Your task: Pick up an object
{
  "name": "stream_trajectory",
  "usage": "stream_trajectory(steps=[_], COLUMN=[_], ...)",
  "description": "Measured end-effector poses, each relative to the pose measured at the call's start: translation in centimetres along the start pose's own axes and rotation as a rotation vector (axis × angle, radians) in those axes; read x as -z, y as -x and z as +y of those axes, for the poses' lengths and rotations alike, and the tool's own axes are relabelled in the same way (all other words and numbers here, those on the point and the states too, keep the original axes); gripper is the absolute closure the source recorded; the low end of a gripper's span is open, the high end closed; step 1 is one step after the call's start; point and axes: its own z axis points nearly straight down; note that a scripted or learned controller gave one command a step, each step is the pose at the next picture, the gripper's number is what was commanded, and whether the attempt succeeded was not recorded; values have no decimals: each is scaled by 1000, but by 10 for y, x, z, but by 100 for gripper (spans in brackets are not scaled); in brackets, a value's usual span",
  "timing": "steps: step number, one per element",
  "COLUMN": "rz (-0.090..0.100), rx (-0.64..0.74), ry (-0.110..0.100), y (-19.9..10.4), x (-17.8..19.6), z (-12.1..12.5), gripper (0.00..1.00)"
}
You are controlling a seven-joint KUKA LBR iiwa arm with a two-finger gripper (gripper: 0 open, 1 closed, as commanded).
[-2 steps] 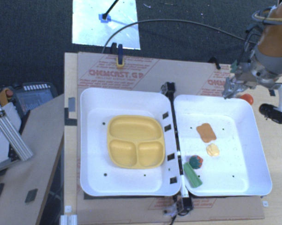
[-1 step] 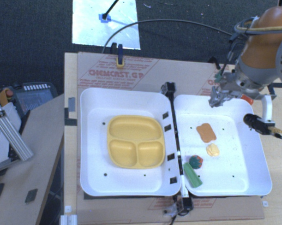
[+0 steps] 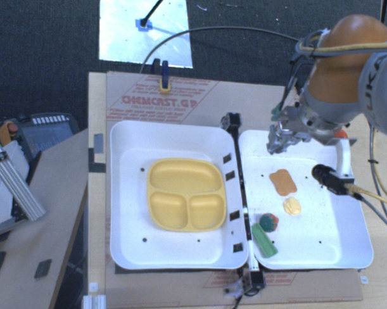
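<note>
Four small items lie in the right bin (image 3: pixel 352 251) (brown piece (image 3: pixel 282 182) nearest) below the gripper (image 3: pixel 277 145); its finger state I cannot tell.

So there's just the one camera, mounted up above the bench (image 3: pixel 202 87) and tilted down at a slant rather than looking straight down. It faces toward the bench's far edge, where a cardboard sheet (image 3: pixel 183 96) and dark floor (image 3: pixel 45 44) show beyond it. It sits at a middling distance: both white bins fit whole, the left bin (image 3: pixel 125 199) and the right bin (image 3: pixel 343 232) side by side across the middle, with the bench's near edge right at the bottom of the shot. The arm (image 3: pixel 348 67) comes in from the right and looms large at the upper right, so it's closer to the lens than the bins are.
</note>
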Motion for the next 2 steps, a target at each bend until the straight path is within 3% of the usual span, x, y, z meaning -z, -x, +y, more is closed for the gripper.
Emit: stream_trajectory(steps=[1,2], rz=[0,0], rx=[0,1], ry=[-2,-1], y=[-44,-92], x=[-13,-32], z=[-29,-39], gripper=[100,100])
